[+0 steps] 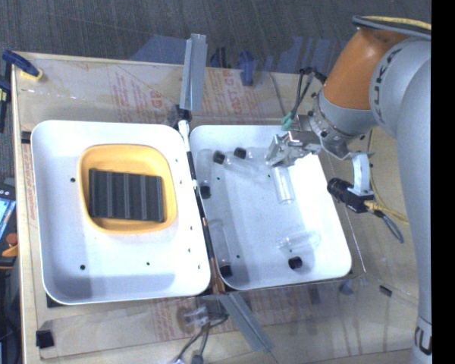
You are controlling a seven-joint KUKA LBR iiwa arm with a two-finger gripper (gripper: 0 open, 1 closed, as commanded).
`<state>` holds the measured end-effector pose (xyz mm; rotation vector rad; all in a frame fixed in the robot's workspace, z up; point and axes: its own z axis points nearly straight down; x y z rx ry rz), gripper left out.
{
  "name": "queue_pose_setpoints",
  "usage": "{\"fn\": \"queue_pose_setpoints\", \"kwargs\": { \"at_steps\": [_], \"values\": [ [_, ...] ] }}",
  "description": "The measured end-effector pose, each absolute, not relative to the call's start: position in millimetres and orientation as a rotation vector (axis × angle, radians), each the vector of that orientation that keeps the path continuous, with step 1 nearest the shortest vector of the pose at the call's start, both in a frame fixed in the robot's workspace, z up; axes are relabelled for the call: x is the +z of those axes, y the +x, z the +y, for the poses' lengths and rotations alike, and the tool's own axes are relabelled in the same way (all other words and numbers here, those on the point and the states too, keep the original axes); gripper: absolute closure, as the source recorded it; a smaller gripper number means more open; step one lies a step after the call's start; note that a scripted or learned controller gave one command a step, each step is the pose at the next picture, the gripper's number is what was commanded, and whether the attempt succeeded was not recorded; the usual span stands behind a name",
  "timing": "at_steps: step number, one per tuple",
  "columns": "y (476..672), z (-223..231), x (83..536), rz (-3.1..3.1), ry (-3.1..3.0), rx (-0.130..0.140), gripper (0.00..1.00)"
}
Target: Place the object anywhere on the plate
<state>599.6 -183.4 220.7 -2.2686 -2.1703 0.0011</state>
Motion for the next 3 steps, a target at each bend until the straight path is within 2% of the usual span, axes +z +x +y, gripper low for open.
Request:
{"fn": "queue_pose_setpoints", "kwargs": {
  "at_steps": [2, 3],
  "values": [
    [614.8, -65, 224, -2.435, -1.977, 0.005, 1.00],
    [604.1, -33, 191, -2.694, -1.609, 0.003, 1.00]
  ]
}}
